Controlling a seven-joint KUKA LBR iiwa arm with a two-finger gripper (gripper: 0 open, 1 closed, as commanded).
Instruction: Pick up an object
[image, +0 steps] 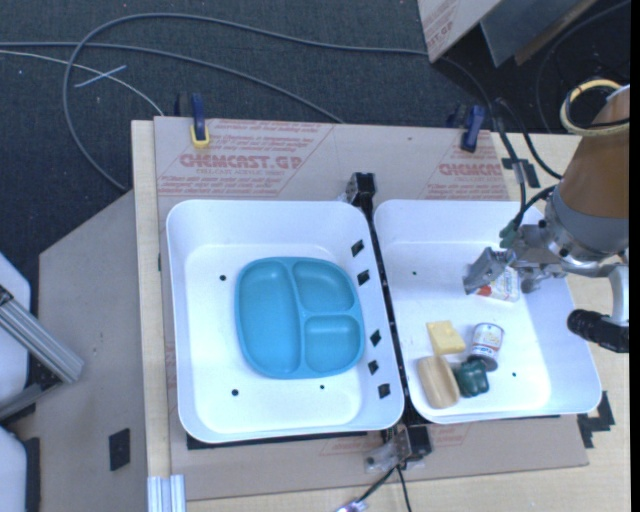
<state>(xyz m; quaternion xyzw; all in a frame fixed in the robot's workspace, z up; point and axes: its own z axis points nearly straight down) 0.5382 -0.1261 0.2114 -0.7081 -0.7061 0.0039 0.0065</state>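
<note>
My gripper (497, 272) hangs over the back part of the right bin (560, 395), reaching in from the right. Just beneath it lies a small white object with a red patch (503, 290); whether the gripper touches it cannot be made out. Nearer the front of this bin sit a yellow block (446, 336), a tan block (437, 381), a small jar with a white label (487, 341) and a dark green object (472, 378), all clustered together and apart from the gripper.
The left bin (190, 300) holds a blue divided plate (298, 316) at its middle. A black divider with clips (372, 290) runs between the bins. Two clamps (199, 118) hold the cardboard base at the back. Cables lie on the dark floor behind.
</note>
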